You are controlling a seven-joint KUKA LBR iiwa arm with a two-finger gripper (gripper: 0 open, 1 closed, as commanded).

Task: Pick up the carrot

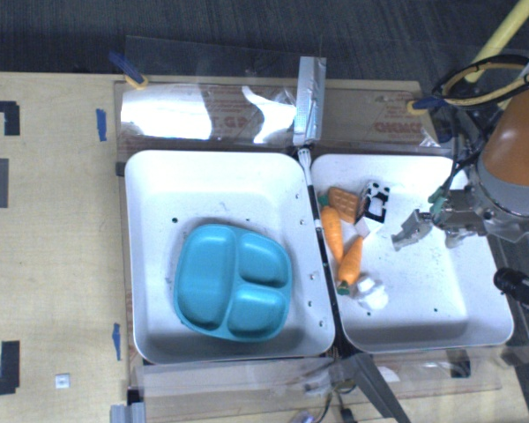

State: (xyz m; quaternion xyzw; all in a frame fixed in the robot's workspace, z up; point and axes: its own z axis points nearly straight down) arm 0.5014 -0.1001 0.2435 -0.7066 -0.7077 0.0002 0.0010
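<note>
Two orange carrots lie at the left side of the right bin point(476, 324). One carrot point(332, 232) runs along the bin's left wall. The other carrot point(351, 259) leans beside it, its green end pointing down toward the front. My gripper point(412, 229) hovers over the middle of the right bin, to the right of both carrots and apart from them. Its fingers stand open with nothing between them.
A brown ridged piece point(344, 202) and a black-and-white object point(375, 201) lie just behind the carrots. A small white object point(371, 295) sits in front of them. The left bin point(150, 192) holds a blue divided plate point(234, 280).
</note>
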